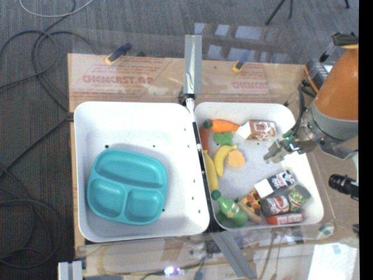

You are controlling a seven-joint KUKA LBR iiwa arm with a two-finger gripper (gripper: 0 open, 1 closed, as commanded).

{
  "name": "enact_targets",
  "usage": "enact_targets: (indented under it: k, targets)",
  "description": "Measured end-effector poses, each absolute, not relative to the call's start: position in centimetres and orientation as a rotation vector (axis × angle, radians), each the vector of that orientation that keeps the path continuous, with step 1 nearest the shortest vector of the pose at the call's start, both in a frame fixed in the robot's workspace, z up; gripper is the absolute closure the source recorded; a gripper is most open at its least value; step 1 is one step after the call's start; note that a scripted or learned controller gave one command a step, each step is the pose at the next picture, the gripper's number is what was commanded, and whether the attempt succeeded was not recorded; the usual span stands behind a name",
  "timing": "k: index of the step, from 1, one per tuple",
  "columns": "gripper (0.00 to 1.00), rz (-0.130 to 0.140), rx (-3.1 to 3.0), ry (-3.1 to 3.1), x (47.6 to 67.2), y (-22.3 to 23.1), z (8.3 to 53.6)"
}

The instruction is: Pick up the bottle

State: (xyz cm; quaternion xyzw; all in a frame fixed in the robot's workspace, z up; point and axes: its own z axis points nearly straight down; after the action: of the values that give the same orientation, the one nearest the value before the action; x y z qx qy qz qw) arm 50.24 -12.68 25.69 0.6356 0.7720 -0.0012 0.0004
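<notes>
The gripper is hanging over the right bin, to the right of the banana and past the orange disc lying against it. At this slant I am not managing to tell whether it is open or closed, though nothing is showing in its grasp. The bottle, green with a dark cap, is lying on its side below the banana, in the bin's near-left corner, its cap end pointing up toward the banana's lower tip. So the step in hand is looking like the approach, with the grasp itself not yet begun. Doing it well is probably meaning a move across and down past the banana, then a descent over the bottle's thick body, not its narrow neck, with the jaws set across its long axis. The bin wall on the bottle's far side from the banana is leaving little room, and a pizza-like toy is sitting just beside the bottle, so a careless descent is risking a jam or a wrong catch.
</notes>
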Motion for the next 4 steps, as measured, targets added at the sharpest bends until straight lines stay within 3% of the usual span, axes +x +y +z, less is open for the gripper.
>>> enact_targets:
  k: [1,2,3,4]
  targets:
    - [0.00,-0.004,1.996,2.425,50.2,-12.7,25.7]
    - [0.00,-0.001,1.762,2.605,48.4,-5.9,18.3]
    - [0.00,-0.003,1.634,2.685,51.3,-9.3,18.3]
    - [0.00,0.006,1.384,2.809,48.7,-11.9,8.9]
